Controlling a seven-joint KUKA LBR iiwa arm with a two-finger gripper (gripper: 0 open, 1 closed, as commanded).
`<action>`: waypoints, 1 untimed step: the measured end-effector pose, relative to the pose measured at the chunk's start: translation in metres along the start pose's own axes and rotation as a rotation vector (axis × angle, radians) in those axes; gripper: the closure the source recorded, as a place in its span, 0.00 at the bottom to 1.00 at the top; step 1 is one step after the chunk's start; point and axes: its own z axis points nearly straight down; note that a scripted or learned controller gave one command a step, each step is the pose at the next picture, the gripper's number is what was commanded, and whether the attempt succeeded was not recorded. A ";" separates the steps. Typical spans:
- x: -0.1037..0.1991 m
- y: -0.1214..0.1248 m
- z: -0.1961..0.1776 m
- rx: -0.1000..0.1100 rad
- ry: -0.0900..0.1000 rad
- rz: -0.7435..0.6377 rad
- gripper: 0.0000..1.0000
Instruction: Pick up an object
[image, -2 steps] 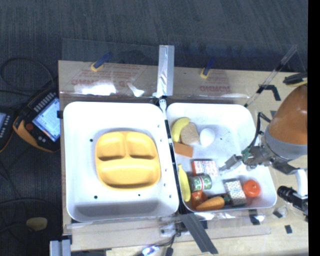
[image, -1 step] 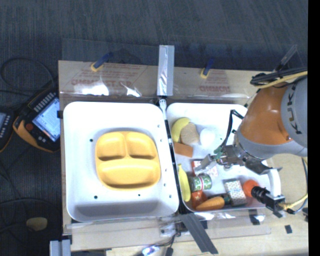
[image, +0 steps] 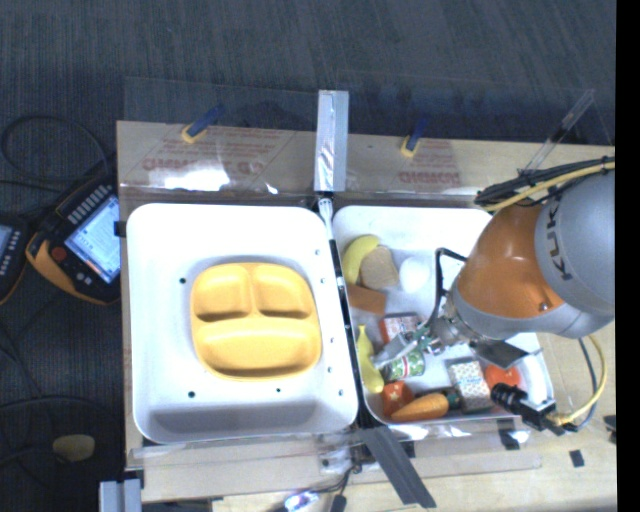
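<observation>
Left bin (image: 150, 330): holds a yellow divided tray (image: 256, 317) at its centre.
Right bin (image: 420, 217): crowded; banana (image: 360, 250) at 11 o'clock, white egg (image: 414, 272) at 12, carrot (image: 420, 406) and tomato (image: 394, 393) at 7.
Claw (image: 432, 335): low over the bin's middle, above a crumpled packet (image: 402, 357); cannot tell how wide it stands.
Arm (image: 520, 280): enters from 3 o'clock.
</observation>
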 end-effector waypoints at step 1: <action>0.000 0.000 0.000 -0.001 -0.001 0.000 0.00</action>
